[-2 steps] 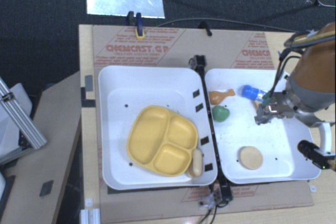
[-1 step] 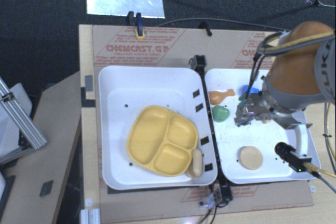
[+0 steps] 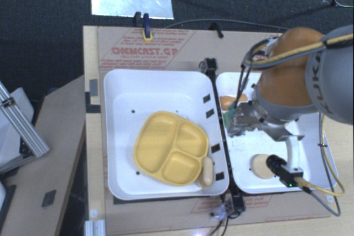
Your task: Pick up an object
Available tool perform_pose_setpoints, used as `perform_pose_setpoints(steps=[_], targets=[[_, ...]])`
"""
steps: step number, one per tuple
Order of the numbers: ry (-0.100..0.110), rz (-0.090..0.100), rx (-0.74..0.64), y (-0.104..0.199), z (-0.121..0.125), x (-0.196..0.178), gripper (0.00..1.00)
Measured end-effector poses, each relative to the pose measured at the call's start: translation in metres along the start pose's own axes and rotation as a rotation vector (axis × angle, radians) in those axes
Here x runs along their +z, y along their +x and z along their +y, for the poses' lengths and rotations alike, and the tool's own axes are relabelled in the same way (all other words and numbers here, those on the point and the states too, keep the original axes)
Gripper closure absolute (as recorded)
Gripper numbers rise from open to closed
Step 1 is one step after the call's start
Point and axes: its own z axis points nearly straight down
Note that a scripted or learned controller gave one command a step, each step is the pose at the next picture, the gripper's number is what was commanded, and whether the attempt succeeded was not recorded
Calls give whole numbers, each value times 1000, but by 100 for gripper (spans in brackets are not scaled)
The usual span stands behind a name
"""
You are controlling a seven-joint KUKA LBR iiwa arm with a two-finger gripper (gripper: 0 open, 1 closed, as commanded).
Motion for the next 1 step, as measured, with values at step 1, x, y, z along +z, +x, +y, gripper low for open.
perform_pose_setpoints(steps=[1], targets=[[0, 0, -1, 54, 16, 2, 100]])
